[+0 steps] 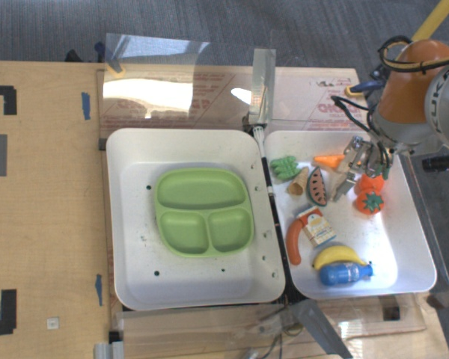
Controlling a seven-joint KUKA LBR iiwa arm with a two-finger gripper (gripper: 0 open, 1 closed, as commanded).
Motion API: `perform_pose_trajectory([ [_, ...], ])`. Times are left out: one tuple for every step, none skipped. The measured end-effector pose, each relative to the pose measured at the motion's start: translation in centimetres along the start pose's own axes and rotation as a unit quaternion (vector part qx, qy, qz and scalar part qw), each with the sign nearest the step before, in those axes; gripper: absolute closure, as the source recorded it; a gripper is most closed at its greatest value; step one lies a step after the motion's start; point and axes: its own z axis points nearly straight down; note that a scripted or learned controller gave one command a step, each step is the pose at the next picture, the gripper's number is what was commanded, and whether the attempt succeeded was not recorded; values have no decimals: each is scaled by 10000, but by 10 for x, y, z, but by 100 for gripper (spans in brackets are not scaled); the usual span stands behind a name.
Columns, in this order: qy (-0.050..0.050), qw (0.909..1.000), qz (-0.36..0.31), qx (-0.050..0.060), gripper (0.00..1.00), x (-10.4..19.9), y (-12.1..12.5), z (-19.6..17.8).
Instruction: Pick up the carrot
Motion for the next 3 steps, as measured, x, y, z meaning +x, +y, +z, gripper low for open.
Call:
perform_pose_trajectory([
  [15, 9906, 1367, -51, 0, 6, 8, 0],
  [-205, 9905, 1358, -94, 100, -1, 8, -14],
  [-245, 9906, 1343, -99, 100, -3, 10, -26],
])
